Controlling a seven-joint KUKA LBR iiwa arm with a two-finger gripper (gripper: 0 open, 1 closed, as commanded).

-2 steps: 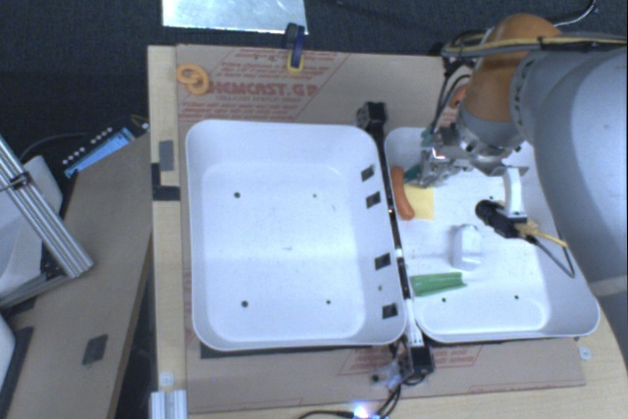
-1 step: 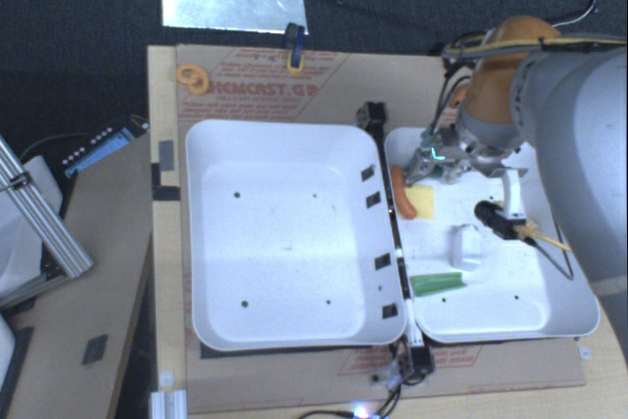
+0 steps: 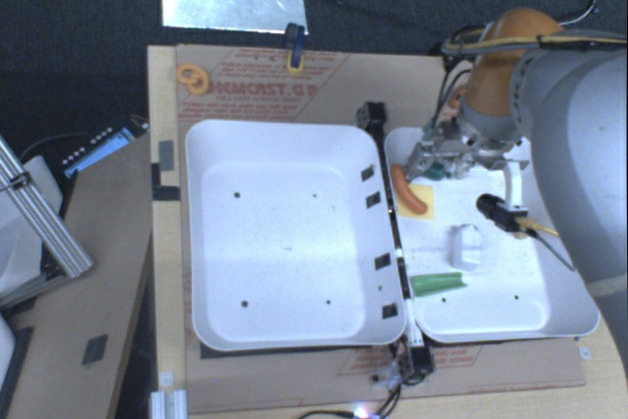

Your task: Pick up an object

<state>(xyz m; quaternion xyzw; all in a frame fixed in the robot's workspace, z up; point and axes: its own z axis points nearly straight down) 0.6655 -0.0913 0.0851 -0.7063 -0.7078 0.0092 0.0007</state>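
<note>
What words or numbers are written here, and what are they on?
Cardboard, top part: red print; the big line may read "...MCAST", too blurred to be sure; the smaller lines are unreadable.
Cardboard, front edge: red print, too small to read.
Dark device at the left: white marks, too small to read.

We found the left bin (image 3: 285, 240) all bare white floor, open to a reach from above anywhere inside its rim. The right bin (image 3: 496, 301) was tighter. The arm (image 3: 569, 123) and gripper (image 3: 429, 166) covered its far end, and an orange piece (image 3: 410, 190) lay along the dividing wall just beside the gripper. A pale block (image 3: 468, 246) sat mid-floor, and a green piece (image 3: 437, 284) lay nearer us. Bare floor lay along the near right side.
</note>
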